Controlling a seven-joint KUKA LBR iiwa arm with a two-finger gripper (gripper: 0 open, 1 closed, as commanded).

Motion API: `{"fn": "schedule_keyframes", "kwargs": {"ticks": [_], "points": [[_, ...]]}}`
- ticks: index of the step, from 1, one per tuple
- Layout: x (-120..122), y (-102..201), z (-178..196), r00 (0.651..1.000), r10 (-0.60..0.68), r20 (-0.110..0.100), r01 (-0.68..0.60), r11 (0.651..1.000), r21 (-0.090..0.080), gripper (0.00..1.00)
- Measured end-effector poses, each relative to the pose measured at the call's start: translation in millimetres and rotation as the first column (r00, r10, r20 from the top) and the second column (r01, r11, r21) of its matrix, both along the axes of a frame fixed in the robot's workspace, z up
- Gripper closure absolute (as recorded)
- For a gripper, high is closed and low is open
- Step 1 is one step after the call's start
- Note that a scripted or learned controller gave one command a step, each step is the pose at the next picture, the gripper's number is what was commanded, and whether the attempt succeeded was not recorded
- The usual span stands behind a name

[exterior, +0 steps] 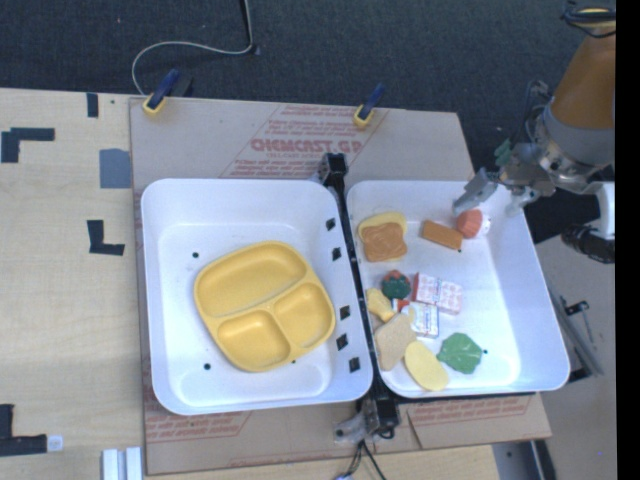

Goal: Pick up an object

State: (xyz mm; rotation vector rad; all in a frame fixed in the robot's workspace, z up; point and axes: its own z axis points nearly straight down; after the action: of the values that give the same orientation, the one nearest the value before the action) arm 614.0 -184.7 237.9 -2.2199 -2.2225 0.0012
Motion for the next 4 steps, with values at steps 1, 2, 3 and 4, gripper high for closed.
{"fn": "schedule_keyframes", "kwargs": {"ticks": [1,2,3,4], "points": [[30.6,41.3,-135.5,1.000,0.002,0.014,-0.002,1.000,-0.003,0.00],[59.4,-27.5,-147.2,1.000,0.000,0.014,0.000,1.000,-0.001,0.00],[58.5,-3.9,-145.7,1.000,0.002,0.017,-0.001,1.000,-0.011,0.00],[4.6,28.9,-144.9,1.000,0.000,0.018,0.000,1.000,-0.008,0.00]]}}
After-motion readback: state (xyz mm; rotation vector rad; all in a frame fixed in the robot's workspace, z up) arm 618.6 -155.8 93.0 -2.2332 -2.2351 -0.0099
